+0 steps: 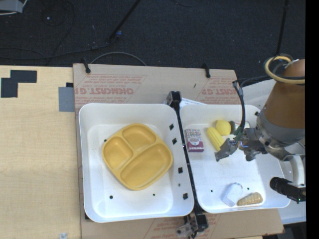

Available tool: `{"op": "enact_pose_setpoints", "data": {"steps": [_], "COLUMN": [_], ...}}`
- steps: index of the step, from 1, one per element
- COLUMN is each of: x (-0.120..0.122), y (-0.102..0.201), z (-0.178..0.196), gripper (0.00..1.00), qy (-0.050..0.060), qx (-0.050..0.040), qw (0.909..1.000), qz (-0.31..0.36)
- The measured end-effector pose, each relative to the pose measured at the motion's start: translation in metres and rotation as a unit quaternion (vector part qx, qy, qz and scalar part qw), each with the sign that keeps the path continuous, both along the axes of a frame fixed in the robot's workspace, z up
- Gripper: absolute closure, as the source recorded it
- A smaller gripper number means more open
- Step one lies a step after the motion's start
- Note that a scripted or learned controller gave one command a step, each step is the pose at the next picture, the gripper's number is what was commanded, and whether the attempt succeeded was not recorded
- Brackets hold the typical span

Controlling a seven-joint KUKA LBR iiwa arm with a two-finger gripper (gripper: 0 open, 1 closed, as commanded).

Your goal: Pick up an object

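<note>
A dark carpeted floor strewn with cables lies behind a light wooden table (35, 148), on which a sheet of printed cardboard (149, 86) carries two shallow white plastic bins side by side. No single thing is named by the task, but the likeliest candidate is the yellow plastic corn cob (216, 138) in the right white bin (219, 180), since the gripper (227, 150) hangs just beside it, on the side away from the black divider (182, 153) that joins the two bins. A round yellow lemon-like toy (223, 127) touches the cob's far end, and a small pink-and-white printed carton (194, 140) lies between the cob and the divider. Farther from the divider, toward the near rim, sit a small white cup-like piece (231, 193) and a tan, bread-like lump (249, 199). Across the divider, the left white bin (94, 133) holds a yellow three-compartment plastic tray (138, 156). Nothing shows between the gripper's dark fingers, and whether they are spread or pressed together I cannot tell. I judge this to be the approach step, with no grasp made. The next move would call for centring over the cob, aligning across its narrow width, descending and closing without nudging the lemon-like toy.
</note>
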State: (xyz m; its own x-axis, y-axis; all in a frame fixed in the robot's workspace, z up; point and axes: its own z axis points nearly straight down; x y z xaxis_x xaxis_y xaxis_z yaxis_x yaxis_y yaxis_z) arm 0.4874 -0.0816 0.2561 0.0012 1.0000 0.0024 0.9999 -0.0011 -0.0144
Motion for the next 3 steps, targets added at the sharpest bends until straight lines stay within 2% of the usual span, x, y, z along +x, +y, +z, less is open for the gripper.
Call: {"op": "enact_pose_setpoints", "data": {"steps": [1, 3], "x": [0.002, 0.004], "y": [0.000, 0.001], "z": [0.005, -0.122], "gripper": [0.00, 0.00], "qy": [-0.005, -0.002], "qx": [-0.0006, 0.0000], "qw": [1.0000, 1.0000], "qz": [0.001, 0.000]}}
